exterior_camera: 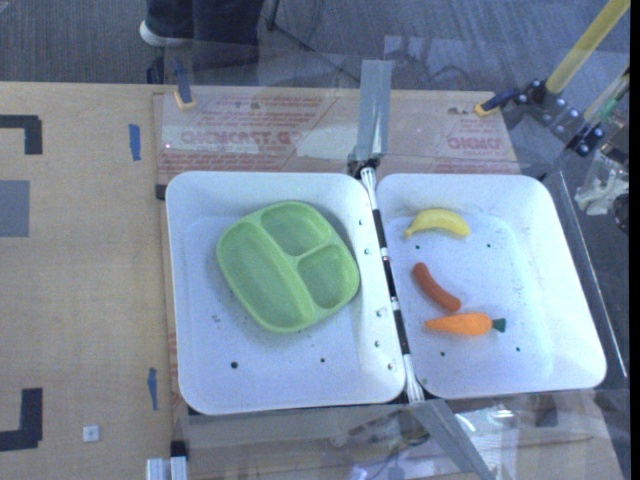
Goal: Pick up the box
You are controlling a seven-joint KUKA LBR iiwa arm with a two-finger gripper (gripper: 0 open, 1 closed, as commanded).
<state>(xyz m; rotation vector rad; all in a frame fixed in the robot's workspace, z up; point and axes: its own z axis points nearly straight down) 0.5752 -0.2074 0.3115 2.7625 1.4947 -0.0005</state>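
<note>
Looked down on 2 shallow white plastic bins set side by side on a tan wooden bench [80, 288], their inner rims touching along a narrow grey metal strip [388, 293] dotted with small fasteners. Found in the left bin [200, 373] 1 light-green plastic plate [288, 265] with 3 compartments, lying flat and slightly turned, near the middle and a little toward the bin's far side. Counted 3 toy foods in the right bin [550, 298], all in its left half and apart from each other: a yellow plastic banana [437, 224] nearest the far rim, a reddish-brown sausage [437, 286] lying aslant below it, and an orange carrot with a green tip [460, 324] lying crosswise nearest the camera. Noted behind the bins a clear sheet with mirrored red lettering [240, 136] and an upright grey metal bar [374, 108] meeting the gap between the bins. Spotted short blue tape strips [134, 141] and black tape corner marks [25, 133] on the bench's left part, and a yellow pole [595, 33] slanting across the upper right. Could not tell where the box lay, nor whether the gripper was spread, pressed together or pinching anything.
</note>
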